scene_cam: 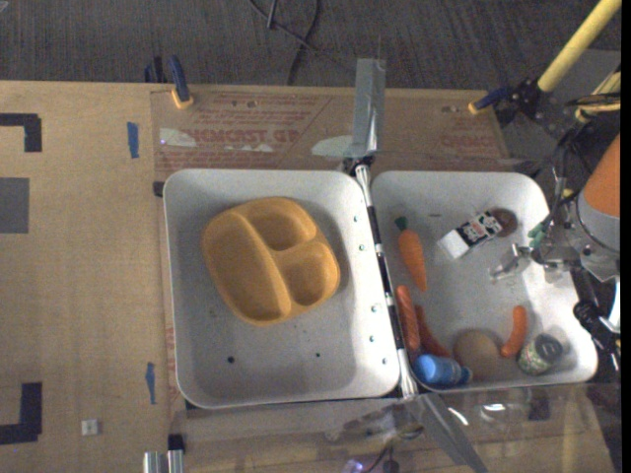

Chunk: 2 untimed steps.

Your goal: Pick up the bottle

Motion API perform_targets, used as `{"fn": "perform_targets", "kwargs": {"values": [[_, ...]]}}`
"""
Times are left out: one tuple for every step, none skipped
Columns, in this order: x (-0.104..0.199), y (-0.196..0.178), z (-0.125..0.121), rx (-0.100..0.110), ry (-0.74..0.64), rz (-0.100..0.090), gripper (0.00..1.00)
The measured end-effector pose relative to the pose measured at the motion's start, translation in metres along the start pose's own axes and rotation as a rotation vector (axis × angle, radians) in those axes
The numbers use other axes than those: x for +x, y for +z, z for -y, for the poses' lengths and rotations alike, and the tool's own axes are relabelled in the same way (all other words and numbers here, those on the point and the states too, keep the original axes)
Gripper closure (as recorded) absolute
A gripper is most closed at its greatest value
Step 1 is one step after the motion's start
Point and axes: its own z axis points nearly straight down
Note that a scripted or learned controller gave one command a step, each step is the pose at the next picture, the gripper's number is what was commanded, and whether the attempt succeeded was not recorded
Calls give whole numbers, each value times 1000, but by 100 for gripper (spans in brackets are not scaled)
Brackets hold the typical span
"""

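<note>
Two white bins (187, 363) sit on a tan counter (79, 264) marked with black squares and blue tape. The left one has a yellow-orange divided plate (271, 272). The right one has orange carrots (412, 256), a blue bottle (440, 370), a brownish potato (477, 349) and a white carton printed black (471, 233)
</note>
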Motion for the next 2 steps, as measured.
{"fn": "perform_targets", "kwargs": {"values": [[25,54,50,-5,130,0,0],[101,53,49,-8,190,-1,0]]}}
